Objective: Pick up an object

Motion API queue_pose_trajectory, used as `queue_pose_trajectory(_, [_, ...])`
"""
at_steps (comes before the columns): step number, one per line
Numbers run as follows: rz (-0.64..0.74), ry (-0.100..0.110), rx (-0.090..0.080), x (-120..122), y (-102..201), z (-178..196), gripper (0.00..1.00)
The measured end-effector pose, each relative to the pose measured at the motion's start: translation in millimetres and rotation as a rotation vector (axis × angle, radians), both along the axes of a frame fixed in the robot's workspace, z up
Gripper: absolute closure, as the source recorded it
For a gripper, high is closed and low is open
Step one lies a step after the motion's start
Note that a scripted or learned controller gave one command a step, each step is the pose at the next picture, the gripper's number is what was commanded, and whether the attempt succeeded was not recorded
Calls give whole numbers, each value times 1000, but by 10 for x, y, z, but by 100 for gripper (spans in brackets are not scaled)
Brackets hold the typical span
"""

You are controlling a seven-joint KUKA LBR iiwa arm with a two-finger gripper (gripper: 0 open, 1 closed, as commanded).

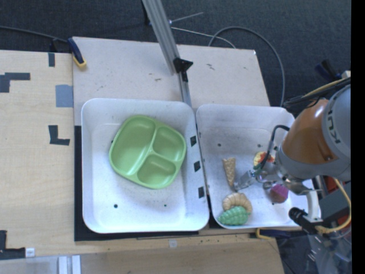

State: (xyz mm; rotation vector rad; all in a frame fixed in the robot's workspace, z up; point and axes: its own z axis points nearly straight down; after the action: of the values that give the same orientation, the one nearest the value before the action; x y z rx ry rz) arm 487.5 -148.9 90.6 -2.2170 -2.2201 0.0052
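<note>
- The pincer (249, 179) is seen low in the right bin (239, 119), at the frame's lower right, beside a cone-shaped toy (229, 170).
- Its state cannot be told.
- A centred, level descent over the cone is advised.
- A pink object (279, 193) is partly hidden by the arm (311, 138).

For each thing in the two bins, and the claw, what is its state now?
Green divided plate: upright, lying alone in the left bin.
Ice cream cone: lying on its side in the right bin.
Croissant: lying flat, touching the green toy.
Green toy: lying at the near wall.
Pink object: under the arm, partly hidden.
Claw: low beside the cone, grip unclear.
</note>
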Motion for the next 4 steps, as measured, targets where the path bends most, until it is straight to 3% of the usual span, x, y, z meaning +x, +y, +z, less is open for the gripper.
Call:
queue_pose_trajectory(1, [-1,-5,-1,1,0,-10,0])
queue_pose_trajectory(2, [0,-3,1,-1,6,88,100])
queue_pose_trajectory(4, [0,-7,-1,9,31,920,100])
